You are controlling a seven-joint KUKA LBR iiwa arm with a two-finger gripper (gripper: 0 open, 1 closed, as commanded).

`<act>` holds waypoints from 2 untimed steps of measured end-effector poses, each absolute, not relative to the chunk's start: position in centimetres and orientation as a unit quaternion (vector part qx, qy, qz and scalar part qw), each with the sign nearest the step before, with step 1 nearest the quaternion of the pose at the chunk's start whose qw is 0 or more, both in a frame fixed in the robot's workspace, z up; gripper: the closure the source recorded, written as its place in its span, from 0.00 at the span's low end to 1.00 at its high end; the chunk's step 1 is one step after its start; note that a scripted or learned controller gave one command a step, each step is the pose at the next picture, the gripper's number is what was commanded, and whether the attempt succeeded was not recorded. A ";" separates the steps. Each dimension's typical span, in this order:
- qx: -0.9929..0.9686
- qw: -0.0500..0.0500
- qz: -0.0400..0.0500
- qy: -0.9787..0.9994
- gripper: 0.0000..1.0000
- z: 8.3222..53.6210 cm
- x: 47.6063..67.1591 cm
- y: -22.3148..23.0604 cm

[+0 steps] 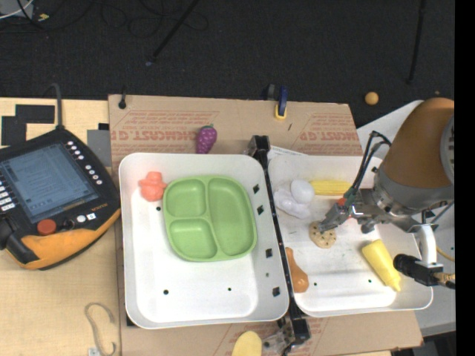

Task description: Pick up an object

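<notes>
The gripper (332, 221) hangs low in the right bin (356, 291), jaws slightly spread, nothing pinched; the cookie (323, 235) lies just beneath the tips; a misaligned close could nudge it away rather than catch it.

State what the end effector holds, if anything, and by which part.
Cannot be told. The end effector sits right above the cookie in the right bin, with no visible grasp.

A robotics lab is indicated by a teach pendant (48, 191), taped cardboard (237, 128), and trailing cables (96, 6).
</notes>
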State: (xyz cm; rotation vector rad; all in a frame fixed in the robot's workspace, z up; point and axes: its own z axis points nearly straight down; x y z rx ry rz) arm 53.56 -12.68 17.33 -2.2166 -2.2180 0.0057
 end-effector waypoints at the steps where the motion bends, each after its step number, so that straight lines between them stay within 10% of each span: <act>1: -0.707 0.003 0.002 -0.707 0.00 11.1 54.1 -12.5; 2: -0.707 0.002 0.001 -0.707 0.00 8.6 54.0 -12.3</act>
